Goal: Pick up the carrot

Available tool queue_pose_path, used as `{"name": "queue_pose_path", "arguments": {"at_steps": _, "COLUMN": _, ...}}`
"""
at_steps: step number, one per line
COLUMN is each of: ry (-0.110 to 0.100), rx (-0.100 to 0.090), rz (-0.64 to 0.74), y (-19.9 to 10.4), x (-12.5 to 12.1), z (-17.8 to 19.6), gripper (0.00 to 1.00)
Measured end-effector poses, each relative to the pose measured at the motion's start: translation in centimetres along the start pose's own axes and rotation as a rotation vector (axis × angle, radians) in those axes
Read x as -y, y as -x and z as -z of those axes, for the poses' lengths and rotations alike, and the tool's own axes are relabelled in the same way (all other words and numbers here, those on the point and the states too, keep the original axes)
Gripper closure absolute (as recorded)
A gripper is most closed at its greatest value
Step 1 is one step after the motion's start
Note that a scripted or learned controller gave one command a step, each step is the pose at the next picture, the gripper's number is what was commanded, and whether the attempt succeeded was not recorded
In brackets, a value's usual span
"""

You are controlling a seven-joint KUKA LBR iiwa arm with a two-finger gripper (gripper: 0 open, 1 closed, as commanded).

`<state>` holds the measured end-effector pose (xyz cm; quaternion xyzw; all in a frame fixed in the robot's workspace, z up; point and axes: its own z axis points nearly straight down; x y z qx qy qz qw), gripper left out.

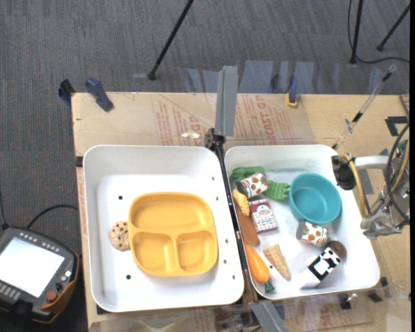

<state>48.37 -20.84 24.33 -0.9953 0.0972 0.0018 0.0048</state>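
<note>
The carrot (257,263), orange and tapered, lies along the left wall of the right bin (365,268), beside an ice-cream cone (279,260). Cardboard covers the tabletop (145,120); dark carpet (69,40) surrounds it. Whether the jaws are wide or narrow, I cannot tell.

Arm (391,185): you'll find it at the far right edge of the view, beside the right bin's outer side, with little of it in frame.
Pose: you see thin metal parts and looped cables, with a light horizontal piece reaching left toward the bin's rim.
Gripper: you can't make it out among those parts.
</note>
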Motion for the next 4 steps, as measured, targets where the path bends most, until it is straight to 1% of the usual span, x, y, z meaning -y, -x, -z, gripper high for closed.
{"name": "queue_pose_path", "arguments": {"at_steps": 1, "ry": 0.003, "rx": -0.008, "rz": -0.001, "y": 0.0, "x": 0.0, "z": 8.8, "gripper": 1.00}}
{"name": "queue_pose_path", "arguments": {"at_steps": 2, "ry": -0.003, "rx": 0.006, "rz": -0.005, "y": 0.0, "x": -0.1, "z": -1.0, "gripper": 1.00}}
{"name": "queue_pose_path", "arguments": {"at_steps": 3, "ry": 0.002, "rx": -0.008, "rz": 0.000, "y": -1.6, "x": 0.4, "z": 7.2, "gripper": 1.00}}
{"name": "queue_pose_path", "arguments": {"at_steps": 4, "ry": -0.001, "rx": 0.000, "rz": -0.005, "y": -0.9, "x": 0.0, "z": 3.6, "gripper": 1.00}}
